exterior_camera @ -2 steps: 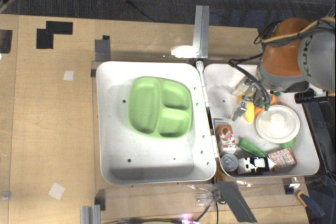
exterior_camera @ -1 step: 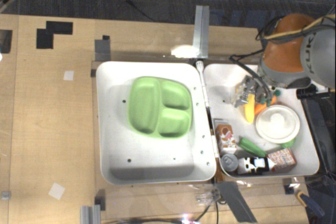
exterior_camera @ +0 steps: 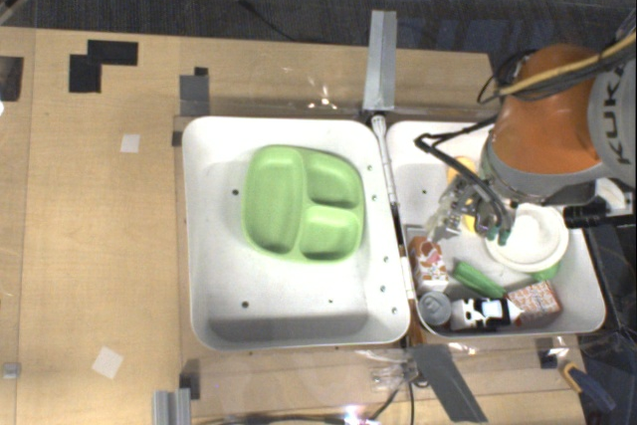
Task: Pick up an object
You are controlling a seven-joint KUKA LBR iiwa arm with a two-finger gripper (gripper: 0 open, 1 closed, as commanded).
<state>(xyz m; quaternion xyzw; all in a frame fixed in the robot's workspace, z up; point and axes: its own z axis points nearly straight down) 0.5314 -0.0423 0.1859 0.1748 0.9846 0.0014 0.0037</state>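
My gripper [exterior_camera: 468, 214] hangs low over the right bin [exterior_camera: 597, 309], below the orange wrist band. Its metal fingers point down-left toward the bin's middle, with nothing visible between them. Under and around it lie several small objects: a red and white packet [exterior_camera: 429, 262], a green cylinder [exterior_camera: 481, 277], a black and white bottle [exterior_camera: 482, 313], a grey round cap [exterior_camera: 434, 306], a red patterned box [exterior_camera: 533, 299] and a white bowl with a green rim [exterior_camera: 531, 239]. The arm hides the back of this bin.
The left bin [exterior_camera: 209, 294] holds a green three-compartment tray [exterior_camera: 302, 202]. A metal divider post [exterior_camera: 379, 60] stands between the bins at the back. The wooden bench [exterior_camera: 90, 244] spreads out to the left.
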